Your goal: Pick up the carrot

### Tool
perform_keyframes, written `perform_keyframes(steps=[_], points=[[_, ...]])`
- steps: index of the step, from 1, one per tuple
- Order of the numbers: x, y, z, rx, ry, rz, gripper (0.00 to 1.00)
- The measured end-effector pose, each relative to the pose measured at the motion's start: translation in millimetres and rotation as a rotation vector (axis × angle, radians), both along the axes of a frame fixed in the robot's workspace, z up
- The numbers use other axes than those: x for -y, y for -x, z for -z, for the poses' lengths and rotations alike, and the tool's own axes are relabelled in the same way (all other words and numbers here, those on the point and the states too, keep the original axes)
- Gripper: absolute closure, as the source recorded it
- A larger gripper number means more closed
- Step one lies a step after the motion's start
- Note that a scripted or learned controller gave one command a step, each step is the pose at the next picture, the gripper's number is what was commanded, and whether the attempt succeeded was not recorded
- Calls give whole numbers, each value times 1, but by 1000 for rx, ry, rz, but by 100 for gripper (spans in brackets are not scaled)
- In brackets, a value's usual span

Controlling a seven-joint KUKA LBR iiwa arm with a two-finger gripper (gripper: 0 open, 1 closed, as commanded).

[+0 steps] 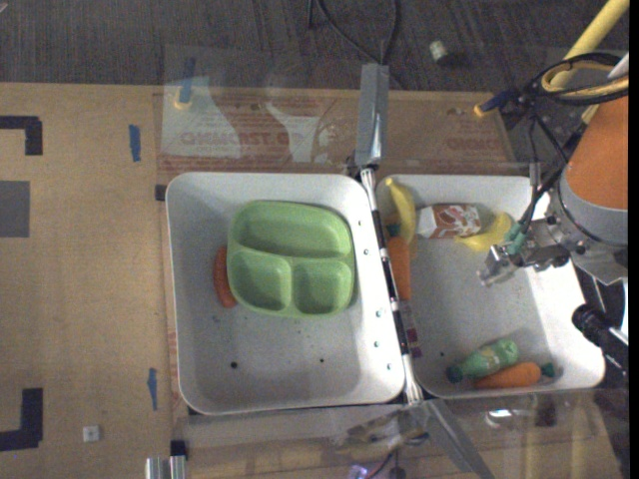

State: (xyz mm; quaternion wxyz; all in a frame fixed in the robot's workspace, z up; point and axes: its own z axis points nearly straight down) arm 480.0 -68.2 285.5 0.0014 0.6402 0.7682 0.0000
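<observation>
Right bin (559,312): carrot (511,375) touches green bottle (486,357); jaws' state (499,264) unclear.

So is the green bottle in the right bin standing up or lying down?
Lying down. The green bottle rests on its side on the floor of the right bin, its dark cap pointing left, with a carrot alongside it.

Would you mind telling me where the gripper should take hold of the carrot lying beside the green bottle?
Probably mid-body on the carrot, from straight above, closing across its narrow width. It lies flat, lengthwise along the right bin's near wall, with the green bottle tight on its far side, leaving little room.
</observation>
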Motion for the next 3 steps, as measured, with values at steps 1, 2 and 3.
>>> perform_keyframes(steps=[1,2,3], points=[[-73,1,83,-4,-2,-19,100],[-95,1,90,-6,-3,25,100],[-84,-15,23,-2,-1,136,100]])
